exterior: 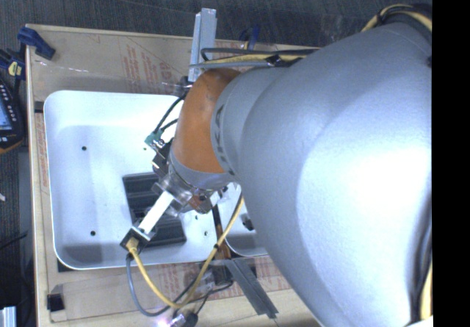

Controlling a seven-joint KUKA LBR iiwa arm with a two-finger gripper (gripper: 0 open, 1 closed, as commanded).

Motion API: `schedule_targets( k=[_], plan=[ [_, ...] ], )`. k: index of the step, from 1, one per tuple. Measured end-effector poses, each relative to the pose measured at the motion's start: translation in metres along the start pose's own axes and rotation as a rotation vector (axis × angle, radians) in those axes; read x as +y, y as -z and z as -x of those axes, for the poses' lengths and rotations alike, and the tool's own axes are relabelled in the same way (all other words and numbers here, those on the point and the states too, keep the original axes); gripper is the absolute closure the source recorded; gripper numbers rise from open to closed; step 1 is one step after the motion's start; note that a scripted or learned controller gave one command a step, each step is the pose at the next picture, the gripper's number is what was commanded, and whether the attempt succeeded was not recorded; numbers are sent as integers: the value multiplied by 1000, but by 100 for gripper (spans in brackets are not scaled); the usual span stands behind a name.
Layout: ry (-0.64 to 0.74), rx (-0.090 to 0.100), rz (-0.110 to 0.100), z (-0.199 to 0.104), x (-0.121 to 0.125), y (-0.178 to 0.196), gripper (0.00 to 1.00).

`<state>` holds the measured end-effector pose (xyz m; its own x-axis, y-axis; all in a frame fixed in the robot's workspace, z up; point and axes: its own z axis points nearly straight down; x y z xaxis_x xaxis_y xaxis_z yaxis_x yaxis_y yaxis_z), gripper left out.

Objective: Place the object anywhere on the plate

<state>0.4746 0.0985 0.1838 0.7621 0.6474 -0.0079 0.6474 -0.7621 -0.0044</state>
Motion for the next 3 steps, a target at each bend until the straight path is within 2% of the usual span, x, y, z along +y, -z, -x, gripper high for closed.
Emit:
schedule_targets(
  k=[1, 2, 3],
  plan=[
    [-273, 0, 0, -46, -55, -79, 100],
    [-420, 10, 2, -78, -90, 63, 100],
    [-56, 4, 0, -78, -93, 132, 100]
  ],
)
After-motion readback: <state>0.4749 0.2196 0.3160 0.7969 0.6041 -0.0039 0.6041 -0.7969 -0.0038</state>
